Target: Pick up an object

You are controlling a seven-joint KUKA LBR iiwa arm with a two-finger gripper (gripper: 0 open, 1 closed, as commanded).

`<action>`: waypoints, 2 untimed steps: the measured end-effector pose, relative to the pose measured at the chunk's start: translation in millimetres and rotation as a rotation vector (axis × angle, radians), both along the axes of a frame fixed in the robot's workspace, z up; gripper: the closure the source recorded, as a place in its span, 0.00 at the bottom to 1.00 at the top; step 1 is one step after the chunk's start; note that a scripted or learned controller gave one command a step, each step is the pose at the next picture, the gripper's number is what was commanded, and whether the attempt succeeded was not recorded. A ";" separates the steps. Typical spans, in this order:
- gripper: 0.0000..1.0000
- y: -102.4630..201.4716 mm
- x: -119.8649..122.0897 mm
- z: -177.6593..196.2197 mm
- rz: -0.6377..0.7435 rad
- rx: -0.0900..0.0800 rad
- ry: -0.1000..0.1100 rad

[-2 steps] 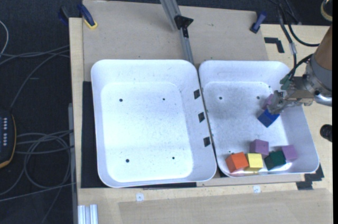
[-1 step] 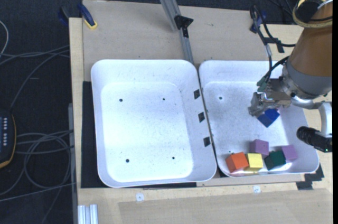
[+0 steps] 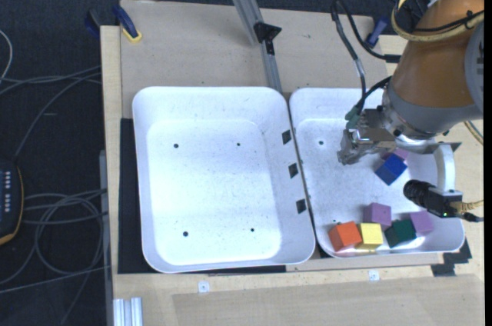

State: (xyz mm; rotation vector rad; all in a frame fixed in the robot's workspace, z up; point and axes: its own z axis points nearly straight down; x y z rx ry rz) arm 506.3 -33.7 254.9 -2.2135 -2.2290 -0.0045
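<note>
Dark carpet strewn with cables surrounded a pale wooden bench (image 3: 200, 40) bearing two shallow white plastic bins. Its left bin (image 3: 154, 163) was smooth and faintly speckled. My gripper (image 3: 355, 151) hung over the upper middle of the right bin (image 3: 323, 117), metal and grey; whether it was open or closed, I could not tell, and nothing visible sat in it. A blue block (image 3: 391, 168) lay tilted just beside it, toward the bin's right. Along the near edge huddled small matte cubes: an orange block (image 3: 347, 234), a yellow block (image 3: 371, 234), a green block (image 3: 400, 231) and two purple ones (close-packed, some touching). I judged I was in the approach step; next I would need to centre over the blue block, descend and close.
</note>
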 end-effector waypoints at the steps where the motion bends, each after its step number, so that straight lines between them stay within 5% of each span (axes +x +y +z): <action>1: 1.00 56.0 10.1 0.4 0.001 0.000 0.001; 2: 1.00 100.8 11.4 -0.8 -0.001 0.000 0.002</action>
